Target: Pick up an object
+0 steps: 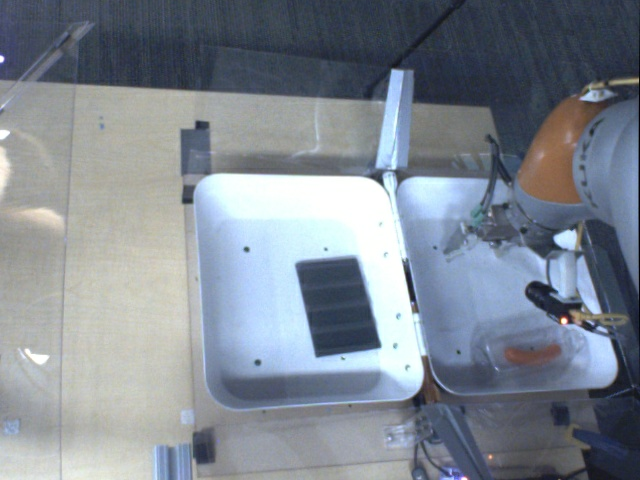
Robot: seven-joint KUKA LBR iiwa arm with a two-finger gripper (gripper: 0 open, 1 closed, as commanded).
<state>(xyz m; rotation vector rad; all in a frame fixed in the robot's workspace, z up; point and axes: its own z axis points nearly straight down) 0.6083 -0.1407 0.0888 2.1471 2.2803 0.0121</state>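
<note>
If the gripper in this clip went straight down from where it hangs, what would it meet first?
Probably the bare floor of the right bin. The gripper points down over that bin's upper part, apart from the clear container with an orange object nearer the bottom edge. Depth is hard to judge from this slant.

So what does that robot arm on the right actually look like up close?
The arm is a thick, rounded grey body with a glossy orange band curving over it above the wrist. Thin dark cables run down beside it towards the wrist. Below that sits darker, blacker hardware with a small red light. The finger shapes are too small and cluttered to make out.
</note>
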